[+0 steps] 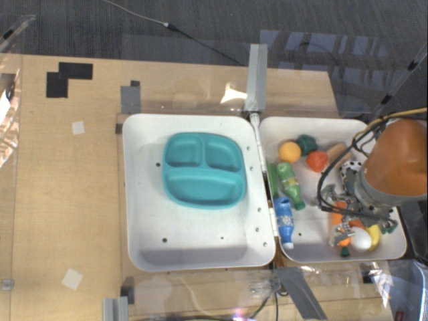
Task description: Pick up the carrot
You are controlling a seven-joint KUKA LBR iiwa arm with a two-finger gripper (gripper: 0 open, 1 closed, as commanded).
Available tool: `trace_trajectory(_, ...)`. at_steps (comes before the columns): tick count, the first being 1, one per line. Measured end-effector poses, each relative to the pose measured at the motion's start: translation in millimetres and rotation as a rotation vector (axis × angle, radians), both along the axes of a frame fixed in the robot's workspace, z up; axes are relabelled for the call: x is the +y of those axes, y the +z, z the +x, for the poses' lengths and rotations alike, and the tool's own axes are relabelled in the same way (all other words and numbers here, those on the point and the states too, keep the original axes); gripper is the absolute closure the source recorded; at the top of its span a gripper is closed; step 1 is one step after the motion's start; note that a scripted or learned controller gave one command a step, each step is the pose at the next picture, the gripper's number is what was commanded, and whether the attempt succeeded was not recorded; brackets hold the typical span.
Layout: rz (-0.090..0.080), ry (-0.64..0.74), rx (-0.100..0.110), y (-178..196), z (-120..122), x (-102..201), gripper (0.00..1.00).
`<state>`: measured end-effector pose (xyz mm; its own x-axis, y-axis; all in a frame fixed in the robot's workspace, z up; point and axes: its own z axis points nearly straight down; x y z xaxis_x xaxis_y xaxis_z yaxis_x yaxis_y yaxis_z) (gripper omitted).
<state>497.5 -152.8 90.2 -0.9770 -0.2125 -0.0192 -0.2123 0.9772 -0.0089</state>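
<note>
1. Wooden bench (67,199) bears two white bins; the left bin (144,192) holds a teal divided plate (202,170).
2. No writing can be read on anything.
3. Gripper (344,229) hangs low in the right bin (307,246); its grip cannot be told.
4. Carrot (341,216), orange, lies partly hidden right at the gripper, beside a white egg (361,241).

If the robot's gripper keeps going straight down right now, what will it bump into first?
Probably the carrot, the orange piece right under the gripper, in the right bin beside a white egg. Depth is hard to judge from above, so it may already be touching.
</note>
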Motion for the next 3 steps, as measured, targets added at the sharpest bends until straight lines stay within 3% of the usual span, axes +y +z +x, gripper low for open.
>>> trace_trajectory(1,0.006,-0.262,0.004,0,3,29,0.0)
trace_trajectory(2,0.005,-0.255,-0.007,13,7,30,1.0)
trace_trajectory(3,0.006,-0.255,-0.006,12,7,30,0.0)
